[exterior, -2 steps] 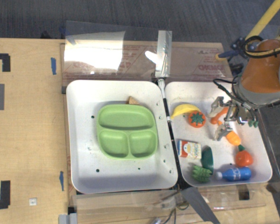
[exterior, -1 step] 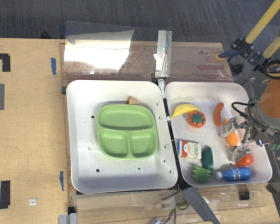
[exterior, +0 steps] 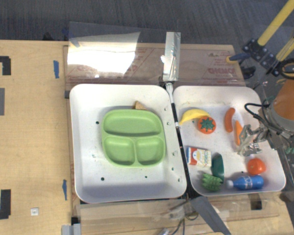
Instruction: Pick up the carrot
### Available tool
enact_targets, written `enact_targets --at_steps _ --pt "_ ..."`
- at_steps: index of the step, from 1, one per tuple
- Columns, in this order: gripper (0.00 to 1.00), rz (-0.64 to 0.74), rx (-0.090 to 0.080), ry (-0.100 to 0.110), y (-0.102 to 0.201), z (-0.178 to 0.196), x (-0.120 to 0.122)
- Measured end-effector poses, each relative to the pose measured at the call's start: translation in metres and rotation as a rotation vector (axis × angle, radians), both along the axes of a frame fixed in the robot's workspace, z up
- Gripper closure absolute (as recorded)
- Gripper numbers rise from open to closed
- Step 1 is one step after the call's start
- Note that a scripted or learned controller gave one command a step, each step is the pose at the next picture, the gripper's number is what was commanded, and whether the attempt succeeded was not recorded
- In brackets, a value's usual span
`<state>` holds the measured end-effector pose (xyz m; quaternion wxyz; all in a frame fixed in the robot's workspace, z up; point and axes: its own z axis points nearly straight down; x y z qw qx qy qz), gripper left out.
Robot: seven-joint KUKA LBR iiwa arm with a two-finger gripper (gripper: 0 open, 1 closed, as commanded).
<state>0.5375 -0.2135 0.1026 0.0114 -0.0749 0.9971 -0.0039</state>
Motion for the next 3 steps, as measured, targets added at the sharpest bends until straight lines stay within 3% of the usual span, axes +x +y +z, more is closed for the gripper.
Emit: enact_targets --at_steps 1,2,3 --pt "0.00 0.000 0.001 0.001 0.000 -0.001 0.000" --pt "1.00 0.001 -0.002 -0.007 0.001 0.011 0.002" --pt "0.00 0.001 -0.001 -0.006 0.001 0.010 0.002"
